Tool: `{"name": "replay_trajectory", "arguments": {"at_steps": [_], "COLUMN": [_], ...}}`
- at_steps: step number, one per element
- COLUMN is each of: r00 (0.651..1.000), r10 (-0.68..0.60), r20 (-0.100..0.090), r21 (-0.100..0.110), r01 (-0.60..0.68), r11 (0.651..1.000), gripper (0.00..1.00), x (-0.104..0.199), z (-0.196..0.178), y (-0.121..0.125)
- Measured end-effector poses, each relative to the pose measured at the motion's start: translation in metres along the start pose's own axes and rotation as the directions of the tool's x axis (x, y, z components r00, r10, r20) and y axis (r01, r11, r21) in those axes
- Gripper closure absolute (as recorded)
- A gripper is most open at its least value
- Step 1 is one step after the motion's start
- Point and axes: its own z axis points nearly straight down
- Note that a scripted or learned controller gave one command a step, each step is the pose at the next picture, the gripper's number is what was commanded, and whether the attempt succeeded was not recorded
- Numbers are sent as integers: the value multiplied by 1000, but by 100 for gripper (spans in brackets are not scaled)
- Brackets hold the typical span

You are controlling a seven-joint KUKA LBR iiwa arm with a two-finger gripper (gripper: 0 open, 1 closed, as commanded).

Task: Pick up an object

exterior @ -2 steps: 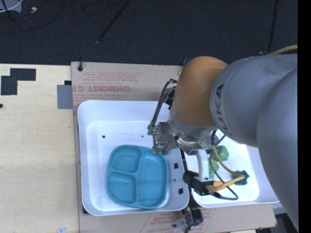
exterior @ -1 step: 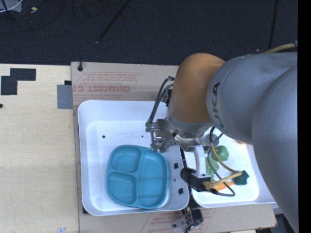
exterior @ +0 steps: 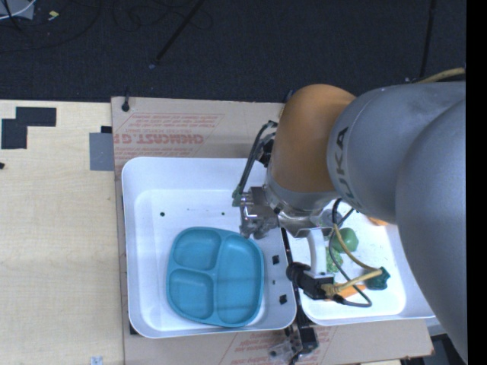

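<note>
A blue divided plate lies flat in the left bin, towards its front right. My gripper hangs low over the left bin's right side, just at the plate's far right rim. The arm's bulk hides what is under it. In the right bin a green object and a small teal object show beside the wrist. Nothing can be seen held in the gripper.
The grey arm with its orange band covers most of the right bin. Both bins rest on a cardboard sheet on the wooden bench. The left bin's far and left floor is bare white.
</note>
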Motion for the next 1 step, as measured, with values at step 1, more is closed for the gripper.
{"name": "replay_trajectory", "arguments": {"at_steps": [1], "r00": [1000], "r10": [1], "r20": [-1], "r21": [-2], "r01": [-1], "r11": [1000], "gripper": [100], "x": [-5], "z": [-19], "y": [-3]}}
